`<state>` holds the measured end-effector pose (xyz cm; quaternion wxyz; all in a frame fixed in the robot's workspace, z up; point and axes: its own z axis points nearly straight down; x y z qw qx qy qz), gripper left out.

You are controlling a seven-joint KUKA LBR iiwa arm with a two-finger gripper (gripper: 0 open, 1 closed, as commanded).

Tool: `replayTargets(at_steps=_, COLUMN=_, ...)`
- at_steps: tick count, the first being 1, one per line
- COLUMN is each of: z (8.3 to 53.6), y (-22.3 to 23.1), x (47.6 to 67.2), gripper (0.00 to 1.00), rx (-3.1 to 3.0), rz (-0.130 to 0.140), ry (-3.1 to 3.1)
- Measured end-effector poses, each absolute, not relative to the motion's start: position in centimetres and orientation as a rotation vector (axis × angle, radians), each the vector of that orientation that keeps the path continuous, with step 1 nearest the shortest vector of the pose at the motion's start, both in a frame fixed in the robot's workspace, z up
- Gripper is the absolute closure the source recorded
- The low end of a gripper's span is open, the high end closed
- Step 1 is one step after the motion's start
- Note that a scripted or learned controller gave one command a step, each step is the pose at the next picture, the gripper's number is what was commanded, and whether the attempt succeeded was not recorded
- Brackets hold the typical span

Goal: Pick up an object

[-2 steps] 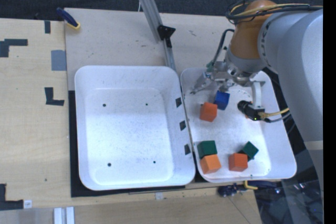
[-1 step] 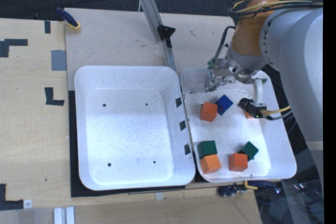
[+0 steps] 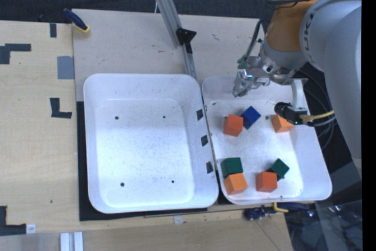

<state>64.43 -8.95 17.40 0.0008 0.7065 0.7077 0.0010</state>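
My gripper (image 3: 241, 89) hangs over the far edge of the right bin (image 3: 314, 185), with nothing visible between its fingers. Below it in that bin lie an orange block (image 3: 233, 125) and a blue block (image 3: 251, 116) touching each other. Another orange block (image 3: 281, 123) sits at the right side. Near the front are a dark green block (image 3: 231, 166) stacked against an orange block (image 3: 236, 183), plus an orange block (image 3: 266, 181) beside a small green block (image 3: 280, 168).
The left bin (image 3: 141, 144) stands beside the right one. A metal pole (image 3: 167, 0) slants across the back of the bench. A blue and yellow tool (image 3: 76, 20) lies at the far left corner.
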Motion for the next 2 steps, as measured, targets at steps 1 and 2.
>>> replayTargets(at_steps=1, z=23.3, y=-9.2, x=65.4, gripper=1.00, rx=2.216, rz=0.006, ry=2.220)
replayTargets(at_steps=2, z=28.2, y=-9.2, x=65.5, gripper=1.00, rx=2.217, rz=0.004, ry=2.221)
